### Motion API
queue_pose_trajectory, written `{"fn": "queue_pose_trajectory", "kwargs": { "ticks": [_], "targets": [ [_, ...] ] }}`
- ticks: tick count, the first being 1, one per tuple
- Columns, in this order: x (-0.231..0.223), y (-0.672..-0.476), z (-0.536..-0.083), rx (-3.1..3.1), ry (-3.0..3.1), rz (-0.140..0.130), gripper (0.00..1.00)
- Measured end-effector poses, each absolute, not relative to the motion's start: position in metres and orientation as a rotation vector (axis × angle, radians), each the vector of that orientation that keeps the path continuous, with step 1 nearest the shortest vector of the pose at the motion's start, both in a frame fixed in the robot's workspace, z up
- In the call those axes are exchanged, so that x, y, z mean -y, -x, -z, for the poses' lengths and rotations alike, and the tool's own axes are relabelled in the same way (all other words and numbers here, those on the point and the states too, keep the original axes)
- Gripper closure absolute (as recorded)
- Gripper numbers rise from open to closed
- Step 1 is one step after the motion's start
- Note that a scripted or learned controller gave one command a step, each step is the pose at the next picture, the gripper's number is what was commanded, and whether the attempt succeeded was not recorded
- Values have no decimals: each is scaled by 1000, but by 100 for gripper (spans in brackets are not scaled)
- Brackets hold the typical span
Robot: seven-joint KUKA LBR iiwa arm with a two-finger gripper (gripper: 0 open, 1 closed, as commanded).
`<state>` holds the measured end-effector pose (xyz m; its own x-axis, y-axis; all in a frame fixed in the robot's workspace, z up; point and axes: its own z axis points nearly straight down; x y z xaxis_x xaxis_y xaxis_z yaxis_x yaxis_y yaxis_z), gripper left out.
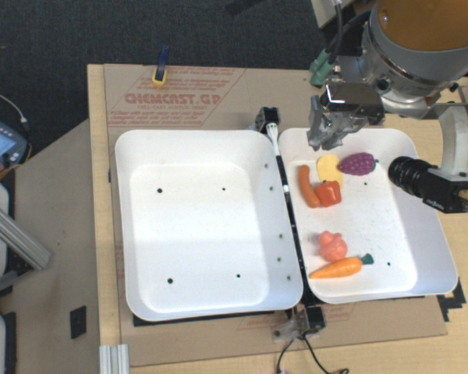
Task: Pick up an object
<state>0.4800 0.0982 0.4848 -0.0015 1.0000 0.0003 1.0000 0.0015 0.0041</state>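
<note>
Left to right: left bin (140, 150), then right bin (421, 263) with sausage (307, 186), red block (329, 192), yellow piece (328, 167), grapes (357, 163); pink piece (333, 245) and carrot (337, 268) nearer. Gripper (326, 139) hovers just behind the yellow piece, nothing between its fingers; whether they are spread, cannot tell. Cluster is tight: better to drop straight, centred on one item.

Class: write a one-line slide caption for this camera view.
Gripper above toy foods in the right bin, near the yellow piece.
</note>
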Motion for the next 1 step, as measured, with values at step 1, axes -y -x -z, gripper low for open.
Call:
{"fn": "queue_pose_trajectory", "kwargs": {
  "ticks": [1],
  "targets": [
    [-99, -481, -495, -2221, -2216, -8, 100]
  ]
}}
